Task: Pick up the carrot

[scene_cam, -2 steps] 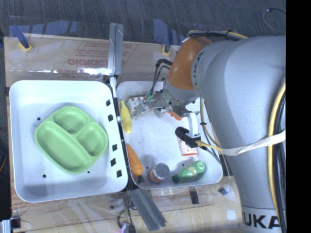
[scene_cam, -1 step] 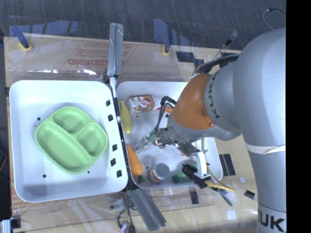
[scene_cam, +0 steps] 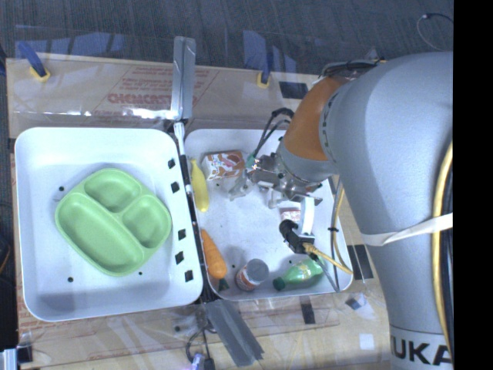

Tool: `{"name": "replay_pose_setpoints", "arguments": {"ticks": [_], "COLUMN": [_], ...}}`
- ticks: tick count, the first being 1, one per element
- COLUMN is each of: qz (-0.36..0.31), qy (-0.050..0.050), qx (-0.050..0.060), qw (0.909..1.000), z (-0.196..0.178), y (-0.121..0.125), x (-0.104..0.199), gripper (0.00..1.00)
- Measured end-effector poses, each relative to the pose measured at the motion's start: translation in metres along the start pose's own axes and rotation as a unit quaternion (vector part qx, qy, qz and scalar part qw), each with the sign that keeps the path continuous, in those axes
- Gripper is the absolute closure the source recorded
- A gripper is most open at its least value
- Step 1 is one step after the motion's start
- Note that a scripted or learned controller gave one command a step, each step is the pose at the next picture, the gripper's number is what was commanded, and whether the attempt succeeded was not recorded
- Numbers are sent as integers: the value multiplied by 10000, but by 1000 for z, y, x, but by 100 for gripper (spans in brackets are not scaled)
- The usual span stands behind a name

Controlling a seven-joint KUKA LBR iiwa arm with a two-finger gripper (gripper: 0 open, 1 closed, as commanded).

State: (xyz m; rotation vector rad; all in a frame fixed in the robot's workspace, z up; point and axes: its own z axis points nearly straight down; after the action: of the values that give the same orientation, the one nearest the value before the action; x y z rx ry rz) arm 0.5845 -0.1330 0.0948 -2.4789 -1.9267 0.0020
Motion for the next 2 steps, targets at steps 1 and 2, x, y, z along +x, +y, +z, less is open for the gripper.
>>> {"name": "replay_pose_setpoints", "arguments": {"ticks": [1,2], "qz": [-1383,-3299], "qy": [2,-1], "qx": [9,4], "qw": [9904,9440], "z": [-93,3], "y": [-63,-59], "x": [-5,19], "gripper": [0,0]}}
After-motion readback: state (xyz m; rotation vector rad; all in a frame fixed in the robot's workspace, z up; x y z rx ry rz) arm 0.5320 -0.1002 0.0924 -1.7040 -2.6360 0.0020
